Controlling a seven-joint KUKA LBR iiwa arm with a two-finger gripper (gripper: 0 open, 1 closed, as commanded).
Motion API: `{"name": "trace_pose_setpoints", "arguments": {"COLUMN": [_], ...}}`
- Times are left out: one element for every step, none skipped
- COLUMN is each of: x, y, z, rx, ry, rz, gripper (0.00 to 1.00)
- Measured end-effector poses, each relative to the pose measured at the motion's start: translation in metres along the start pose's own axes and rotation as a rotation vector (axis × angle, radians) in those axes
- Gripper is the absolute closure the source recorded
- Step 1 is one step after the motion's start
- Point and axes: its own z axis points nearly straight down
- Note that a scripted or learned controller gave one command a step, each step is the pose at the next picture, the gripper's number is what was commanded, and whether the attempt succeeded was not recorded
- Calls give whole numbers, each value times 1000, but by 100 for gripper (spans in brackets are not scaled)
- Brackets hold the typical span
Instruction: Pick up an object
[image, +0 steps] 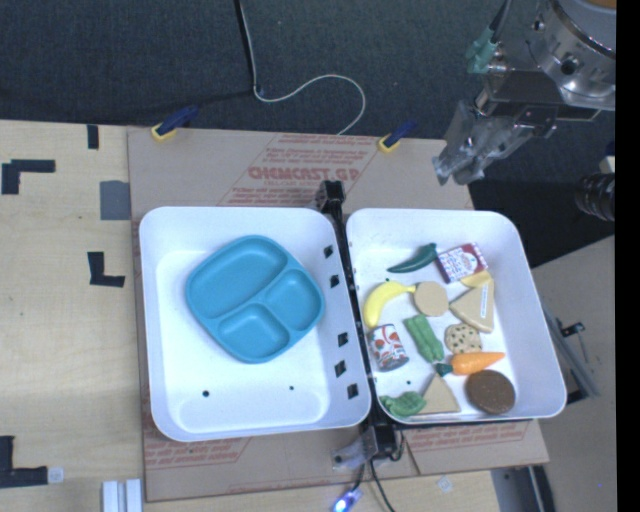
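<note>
The right bin (530, 290) holds several toy foods: a yellow banana (384, 298), a green pepper (412, 260), a red-and-white carton (460, 262), a round cracker (432, 298), a cheese wedge (476, 308), a green bean pod (424, 338), a small can (388, 346), an orange carrot (474, 362) and a brown cookie (491, 392). My gripper (466, 160) hangs high above the bench at the upper right, beyond the right bin's far edge. Its fingers look apart, with nothing between them.
The left bin (170, 400) holds a blue divided plate (254, 298). A white cable (300, 90) loops across the dark floor behind the cardboard sheet. Clips (174, 122) pin the cardboard's far corners.
</note>
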Motion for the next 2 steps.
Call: {"name": "trace_pose_setpoints", "arguments": {"x": [0, 0], "y": [0, 1], "z": [-10, -20], "rx": [1, 1], "ry": [0, -1], "rz": [0, 0], "gripper": [100, 100]}}
